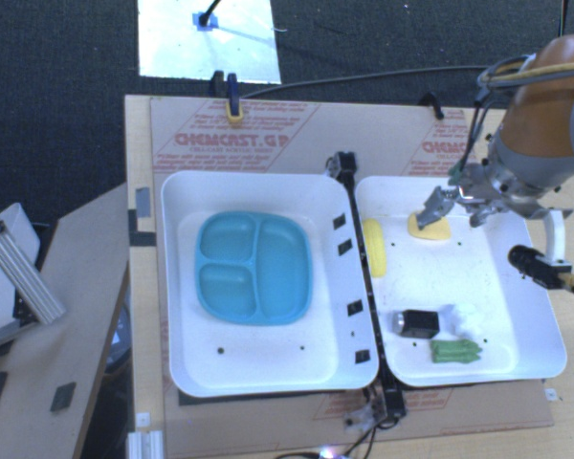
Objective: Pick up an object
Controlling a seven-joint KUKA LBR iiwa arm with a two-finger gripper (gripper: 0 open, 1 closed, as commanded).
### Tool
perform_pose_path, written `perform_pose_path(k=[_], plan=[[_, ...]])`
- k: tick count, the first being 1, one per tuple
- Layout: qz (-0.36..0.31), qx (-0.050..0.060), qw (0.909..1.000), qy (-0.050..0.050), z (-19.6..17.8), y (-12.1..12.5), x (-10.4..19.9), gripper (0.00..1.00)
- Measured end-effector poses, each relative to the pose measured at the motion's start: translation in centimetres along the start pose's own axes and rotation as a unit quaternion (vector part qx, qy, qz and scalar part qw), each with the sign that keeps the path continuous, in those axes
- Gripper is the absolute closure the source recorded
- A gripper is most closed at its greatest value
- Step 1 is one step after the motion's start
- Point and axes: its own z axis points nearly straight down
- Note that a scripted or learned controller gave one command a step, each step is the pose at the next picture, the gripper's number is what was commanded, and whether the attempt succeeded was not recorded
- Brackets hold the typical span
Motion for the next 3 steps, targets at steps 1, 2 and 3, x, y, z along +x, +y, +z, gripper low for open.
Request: perform_pose_path(k=[1,2,3], plan=[[0.001,0.001,1.0000,0.000,5.4,0.3,-1.0,0.00],[0.000,0.001,1.0000,0.000,11.5,-0.4,-0.9,0.00],[0.001,-0.003,1.0000,0.000,10.1,-0.1,-1.0,1.00]])
